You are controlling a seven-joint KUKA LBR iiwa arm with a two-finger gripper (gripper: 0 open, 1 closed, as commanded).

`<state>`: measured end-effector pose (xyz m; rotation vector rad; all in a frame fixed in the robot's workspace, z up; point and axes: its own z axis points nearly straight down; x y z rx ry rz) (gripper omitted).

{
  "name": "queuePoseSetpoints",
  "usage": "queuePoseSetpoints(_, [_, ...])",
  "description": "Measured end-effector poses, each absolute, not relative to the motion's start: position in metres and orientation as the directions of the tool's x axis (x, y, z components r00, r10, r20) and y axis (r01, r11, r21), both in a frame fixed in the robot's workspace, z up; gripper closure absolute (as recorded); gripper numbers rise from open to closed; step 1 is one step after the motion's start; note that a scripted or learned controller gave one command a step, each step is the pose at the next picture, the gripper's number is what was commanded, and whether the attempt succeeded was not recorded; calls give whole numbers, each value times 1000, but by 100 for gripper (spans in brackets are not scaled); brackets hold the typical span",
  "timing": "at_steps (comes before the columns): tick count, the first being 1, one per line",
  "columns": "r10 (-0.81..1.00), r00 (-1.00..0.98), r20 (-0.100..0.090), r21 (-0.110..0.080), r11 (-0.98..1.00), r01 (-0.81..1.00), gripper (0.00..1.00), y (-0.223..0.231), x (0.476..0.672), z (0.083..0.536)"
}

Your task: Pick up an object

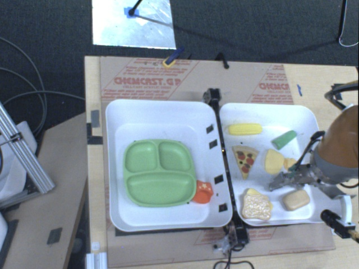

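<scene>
Jaws (279, 182) sit low in the right bin (307, 115), between the yellow block (274, 161) and the tan bread roll (295, 199); whether they are released or clenched cannot be told. Free space lies along the bin's far wall near the corn cob (245, 129) and green wedge (284, 139). Arm (341, 150) enters from the right, wrist angled down-left, with the pizza slice (245, 159) and cracker (257, 205) close by

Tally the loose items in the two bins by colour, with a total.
Green: 2, divided plate, wedge block
Yellow: 2, corn, cheese-like block
Orange: 1, small piece
Tan: 2, bread-like piece, crumbly piece
Mixed: 1, pizza slice
Total: 8
</scene>
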<state>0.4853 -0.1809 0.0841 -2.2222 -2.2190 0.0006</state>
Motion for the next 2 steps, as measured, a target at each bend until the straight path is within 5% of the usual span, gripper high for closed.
queuePoseSetpoints(2, [1000, 0, 0, 3, 0, 1000, 0, -206, 487, 85])
